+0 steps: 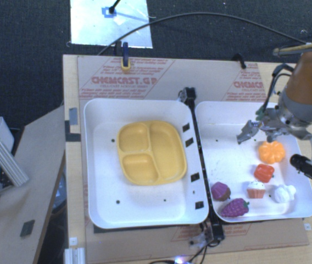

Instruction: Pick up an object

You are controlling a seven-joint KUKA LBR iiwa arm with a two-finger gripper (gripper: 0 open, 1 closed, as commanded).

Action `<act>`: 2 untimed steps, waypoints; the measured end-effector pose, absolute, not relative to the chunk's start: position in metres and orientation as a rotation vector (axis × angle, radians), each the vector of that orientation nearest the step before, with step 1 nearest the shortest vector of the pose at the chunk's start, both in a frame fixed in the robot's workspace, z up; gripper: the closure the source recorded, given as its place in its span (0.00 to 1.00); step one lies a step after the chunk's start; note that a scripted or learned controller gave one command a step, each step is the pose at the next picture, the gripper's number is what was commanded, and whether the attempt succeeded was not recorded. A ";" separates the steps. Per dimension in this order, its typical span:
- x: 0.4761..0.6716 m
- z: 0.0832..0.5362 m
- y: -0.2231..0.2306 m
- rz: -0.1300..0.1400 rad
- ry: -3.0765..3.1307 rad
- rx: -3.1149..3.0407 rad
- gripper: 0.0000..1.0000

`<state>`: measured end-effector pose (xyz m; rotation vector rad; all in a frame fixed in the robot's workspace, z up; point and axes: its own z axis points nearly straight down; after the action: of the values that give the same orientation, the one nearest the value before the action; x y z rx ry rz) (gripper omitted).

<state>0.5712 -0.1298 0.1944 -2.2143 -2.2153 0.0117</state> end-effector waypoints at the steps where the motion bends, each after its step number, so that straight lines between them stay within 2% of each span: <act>1: 0.574 0.202 -0.130 0.000 -2.225 -2.219 0.00; 2: 0.573 0.160 -0.132 0.001 -2.223 -2.219 0.00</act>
<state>0.5728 -0.1322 0.1599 -2.2193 -2.2226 0.0010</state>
